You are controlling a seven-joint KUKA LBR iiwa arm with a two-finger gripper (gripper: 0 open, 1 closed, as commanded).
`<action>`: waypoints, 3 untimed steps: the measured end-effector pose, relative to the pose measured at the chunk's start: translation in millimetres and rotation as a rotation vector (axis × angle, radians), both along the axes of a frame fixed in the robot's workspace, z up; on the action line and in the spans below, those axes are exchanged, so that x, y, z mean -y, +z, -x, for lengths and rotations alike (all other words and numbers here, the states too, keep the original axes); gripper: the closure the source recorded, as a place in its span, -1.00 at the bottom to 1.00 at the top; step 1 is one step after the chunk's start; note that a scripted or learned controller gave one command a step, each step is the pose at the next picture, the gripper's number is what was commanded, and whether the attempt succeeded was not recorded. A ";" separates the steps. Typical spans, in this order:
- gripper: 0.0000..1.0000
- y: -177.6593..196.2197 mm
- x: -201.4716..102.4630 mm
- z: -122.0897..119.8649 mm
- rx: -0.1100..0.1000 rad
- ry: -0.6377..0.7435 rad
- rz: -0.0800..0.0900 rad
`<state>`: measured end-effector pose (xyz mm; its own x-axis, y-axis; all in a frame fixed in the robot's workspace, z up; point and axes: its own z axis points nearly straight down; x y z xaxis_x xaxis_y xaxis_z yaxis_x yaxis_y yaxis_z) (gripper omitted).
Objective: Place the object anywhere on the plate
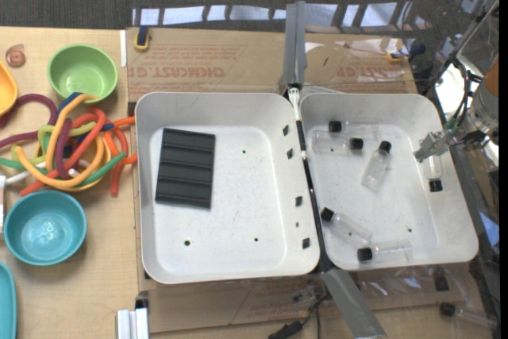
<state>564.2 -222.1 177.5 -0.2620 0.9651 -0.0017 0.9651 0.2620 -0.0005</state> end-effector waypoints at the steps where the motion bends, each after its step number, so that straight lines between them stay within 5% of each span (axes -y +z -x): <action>1: 1.00 -30.1 -43.1 87.1 -0.002 0.145 -0.003; 2: 1.00 12.5 0.5 46.1 0.000 0.030 -0.001; 3: 1.00 -9.1 -3.0 86.9 -0.002 0.140 -0.002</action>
<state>477.3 -219.1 168.4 -0.3937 0.9192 0.0013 0.9192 0.3937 -0.0017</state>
